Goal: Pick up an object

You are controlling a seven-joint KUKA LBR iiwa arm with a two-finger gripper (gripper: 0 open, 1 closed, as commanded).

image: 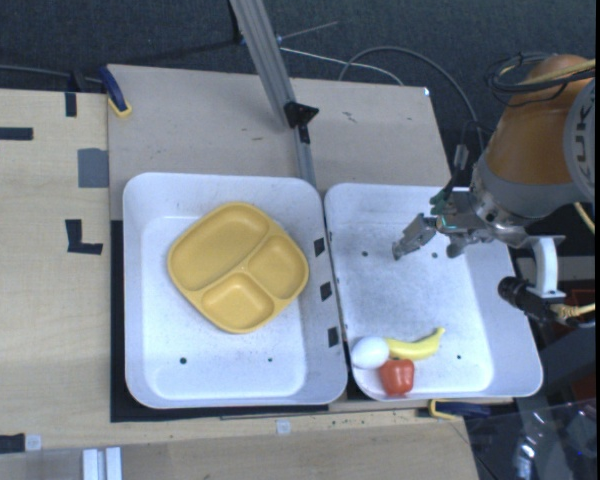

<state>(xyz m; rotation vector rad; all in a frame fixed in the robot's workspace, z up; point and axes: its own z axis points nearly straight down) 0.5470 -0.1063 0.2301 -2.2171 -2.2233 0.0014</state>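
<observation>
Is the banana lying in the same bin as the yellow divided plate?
No, the banana lies in the right bin beside the white egg and red pepper, while the yellow divided plate sits in the left bin.

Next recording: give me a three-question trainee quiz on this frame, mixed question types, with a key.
1. True or false: the yellow divided plate lies in the same bin as the banana.
2. Which thing touches the white egg? A) the yellow divided plate B) the red pepper C) the gripper
3. Fill in: the banana, egg and pepper are bunched at the ______ corner of the right bin, as the camera sees it.

Key
1. False: the plate is in the left bin, the banana in the right one.
2. B: the pepper sits against the egg.
3. Near-left; the gripper hangs over the far part of that bin, apart from all three.
</observation>
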